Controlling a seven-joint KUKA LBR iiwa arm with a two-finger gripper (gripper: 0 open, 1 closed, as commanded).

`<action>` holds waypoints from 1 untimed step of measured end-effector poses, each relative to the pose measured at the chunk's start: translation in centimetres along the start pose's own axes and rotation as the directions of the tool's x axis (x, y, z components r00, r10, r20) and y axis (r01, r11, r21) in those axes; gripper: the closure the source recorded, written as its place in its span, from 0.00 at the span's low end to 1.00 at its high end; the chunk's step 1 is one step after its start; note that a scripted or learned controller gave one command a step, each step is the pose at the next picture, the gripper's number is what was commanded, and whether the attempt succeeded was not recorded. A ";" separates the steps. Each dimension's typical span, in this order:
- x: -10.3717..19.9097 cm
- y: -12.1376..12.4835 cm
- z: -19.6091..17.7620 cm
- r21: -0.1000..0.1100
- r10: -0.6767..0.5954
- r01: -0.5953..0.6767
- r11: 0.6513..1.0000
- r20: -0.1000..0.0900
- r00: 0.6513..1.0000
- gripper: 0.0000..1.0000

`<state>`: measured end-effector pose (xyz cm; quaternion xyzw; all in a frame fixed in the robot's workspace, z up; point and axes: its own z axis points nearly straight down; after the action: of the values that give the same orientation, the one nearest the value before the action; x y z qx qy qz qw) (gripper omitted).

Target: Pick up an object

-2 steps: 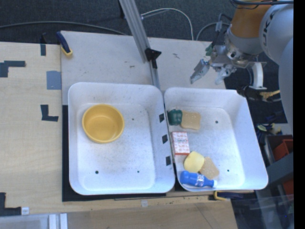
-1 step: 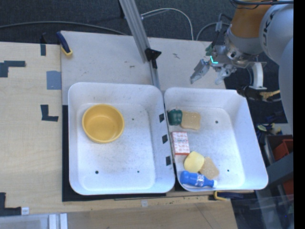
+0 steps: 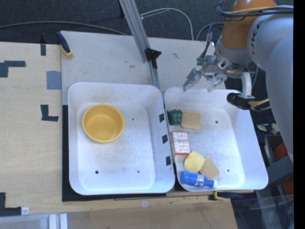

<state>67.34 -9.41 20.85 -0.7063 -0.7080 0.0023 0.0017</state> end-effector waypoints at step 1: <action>-0.8 -0.1 4.9 0.001 0.001 -0.001 1.000 0.001 1.000 0.00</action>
<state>67.20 -10.22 15.99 -0.7067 -0.7075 0.0027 0.0017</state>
